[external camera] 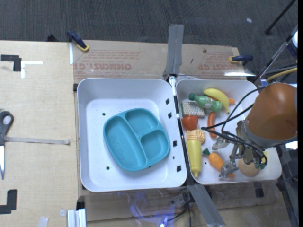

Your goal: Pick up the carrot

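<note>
In the right bin (271,170), near its front edge, the fingers (229,167) point down over the toy food, and whether they are open or closed cannot be told from this angle. Something orange lies right at their tips, too small to tell whether it is gripped. The carrot (216,161) lies just to their left on the bin floor, tilted, with its green stub toward the corn (193,150). A brown egg (249,168) sits just beside the fingers on the other side. Black cables loop from the wrist across the bin. Farther back lie a red tomato (190,122), a green bottle (207,102) and a banana (217,96) near the back wall. The grey arm with its orange band (274,112) comes in from the right. The left bin (90,126) holds a blue divided plate (136,139). Scissors (4,136) lie on the counter (38,108) at the far left.
</note>
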`<state>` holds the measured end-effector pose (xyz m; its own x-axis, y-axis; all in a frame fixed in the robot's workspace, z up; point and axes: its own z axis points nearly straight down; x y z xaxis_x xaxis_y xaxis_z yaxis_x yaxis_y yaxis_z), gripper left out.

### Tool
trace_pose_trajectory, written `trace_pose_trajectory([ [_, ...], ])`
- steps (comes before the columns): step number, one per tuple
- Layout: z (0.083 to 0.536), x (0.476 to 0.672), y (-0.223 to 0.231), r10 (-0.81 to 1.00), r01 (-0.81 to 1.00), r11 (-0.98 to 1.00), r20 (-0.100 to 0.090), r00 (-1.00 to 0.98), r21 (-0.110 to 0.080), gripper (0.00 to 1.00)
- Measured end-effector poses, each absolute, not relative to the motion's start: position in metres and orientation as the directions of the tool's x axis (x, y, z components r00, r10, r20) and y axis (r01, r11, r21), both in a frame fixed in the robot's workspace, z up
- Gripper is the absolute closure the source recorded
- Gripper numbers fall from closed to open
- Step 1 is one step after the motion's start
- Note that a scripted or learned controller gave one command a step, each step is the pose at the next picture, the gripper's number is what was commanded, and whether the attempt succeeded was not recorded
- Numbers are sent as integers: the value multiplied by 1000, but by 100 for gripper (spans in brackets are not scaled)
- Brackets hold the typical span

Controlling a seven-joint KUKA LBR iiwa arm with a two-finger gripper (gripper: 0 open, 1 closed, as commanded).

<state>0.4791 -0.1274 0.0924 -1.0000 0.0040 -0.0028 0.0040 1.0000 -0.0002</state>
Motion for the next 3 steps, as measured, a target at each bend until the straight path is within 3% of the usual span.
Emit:
trace_pose_trajectory([
  [1, 92, 479, -100, 298, 298, 955, -3, -955, 1, 0],
  [2, 101, 482, -100, 296, 296, 955, -8, -955, 1, 100],
  [3, 192, 480, -55, 363, 363, 932, -4, -932, 1, 100],
])
